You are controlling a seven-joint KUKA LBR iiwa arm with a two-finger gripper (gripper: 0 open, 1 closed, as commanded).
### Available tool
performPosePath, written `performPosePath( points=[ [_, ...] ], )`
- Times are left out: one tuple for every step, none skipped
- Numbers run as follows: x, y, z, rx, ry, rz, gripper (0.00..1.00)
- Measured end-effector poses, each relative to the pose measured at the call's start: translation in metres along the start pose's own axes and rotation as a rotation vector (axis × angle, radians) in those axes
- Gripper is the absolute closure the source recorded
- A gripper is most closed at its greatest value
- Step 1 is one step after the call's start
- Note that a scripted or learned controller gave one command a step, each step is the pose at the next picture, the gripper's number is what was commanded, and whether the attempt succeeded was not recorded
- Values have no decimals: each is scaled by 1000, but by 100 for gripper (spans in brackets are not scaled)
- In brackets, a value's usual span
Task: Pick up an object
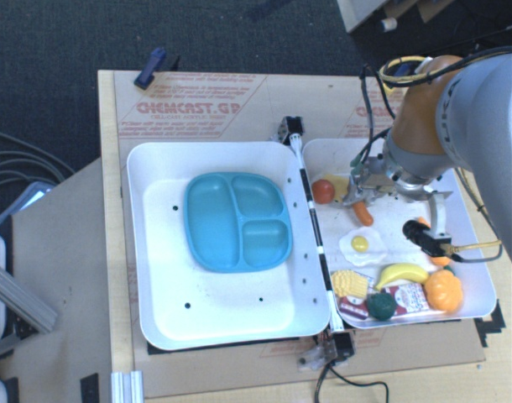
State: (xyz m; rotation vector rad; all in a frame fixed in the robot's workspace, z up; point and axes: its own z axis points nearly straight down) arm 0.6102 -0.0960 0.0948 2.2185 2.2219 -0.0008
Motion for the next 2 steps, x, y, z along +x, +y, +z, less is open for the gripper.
performPosePath(
  points=[
    [80, -75, -90, 3, 3, 0, 100],
    [154, -118, -119, 6, 3, 1, 100]
  ],
)
